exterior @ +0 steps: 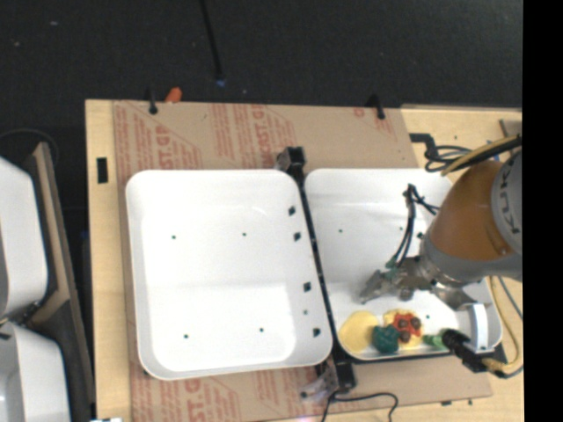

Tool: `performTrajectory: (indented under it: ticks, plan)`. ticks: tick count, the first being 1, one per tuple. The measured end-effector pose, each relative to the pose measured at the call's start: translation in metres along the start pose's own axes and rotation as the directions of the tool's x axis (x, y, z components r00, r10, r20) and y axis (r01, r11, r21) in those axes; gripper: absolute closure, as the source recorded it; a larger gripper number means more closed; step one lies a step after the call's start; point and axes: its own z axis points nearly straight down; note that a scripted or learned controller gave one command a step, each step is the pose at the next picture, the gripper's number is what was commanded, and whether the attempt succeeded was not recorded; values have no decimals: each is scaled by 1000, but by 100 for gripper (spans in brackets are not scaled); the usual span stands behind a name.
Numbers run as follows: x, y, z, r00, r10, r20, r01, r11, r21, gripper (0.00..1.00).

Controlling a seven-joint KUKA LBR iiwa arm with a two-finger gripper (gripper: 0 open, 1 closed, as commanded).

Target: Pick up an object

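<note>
I see two smooth, glossy white plastic bins (pixel 220 271) on a matt brown printed cardboard sheet (pixel 220 134) over pale wood.

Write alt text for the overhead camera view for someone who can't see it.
A grey robot arm reaches from the right into the right bin, its gripper just above a cluster of small toys: yellow, green and red. The left bin sits alongside on the bench.
</note>
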Motion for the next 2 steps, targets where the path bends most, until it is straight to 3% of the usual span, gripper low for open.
performTrajectory:
  ticks: [1,2]
  plan:
    - [-1,-8,0,999,41,0,-41,999,-2,0]
    - [17,-7,-109,1000,-3,2,3,1000,-11,0]
